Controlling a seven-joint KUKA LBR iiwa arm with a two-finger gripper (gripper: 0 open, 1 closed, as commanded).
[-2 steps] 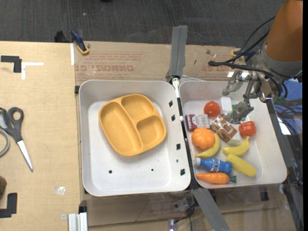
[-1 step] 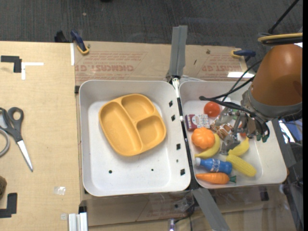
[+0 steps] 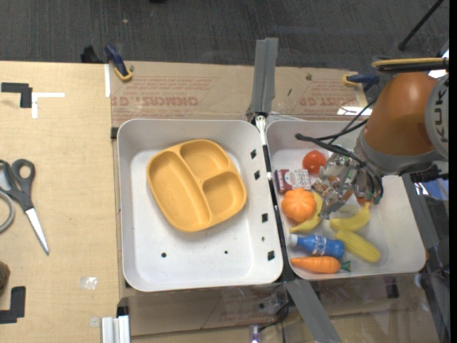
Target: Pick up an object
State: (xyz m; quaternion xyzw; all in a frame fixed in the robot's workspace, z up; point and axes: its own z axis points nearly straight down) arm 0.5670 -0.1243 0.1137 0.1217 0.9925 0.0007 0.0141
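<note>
Claw (image 3: 335, 200) low in right shallow white bin (image 3: 400, 263), just above round orange plastic fruit (image 3: 298, 204) and yellow plastic banana (image 3: 351, 220); finger state impossible to tell. Divided orange plastic plate (image 3: 196, 184) in left white bin (image 3: 132, 213).

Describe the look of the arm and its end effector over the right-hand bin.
The arm is bulky and rounded, with a glossy orange band above a grey wrist section. Thin black cables loop out from it. The end effector is a small metallic assembly with exposed wiring and reddish parts.
</note>
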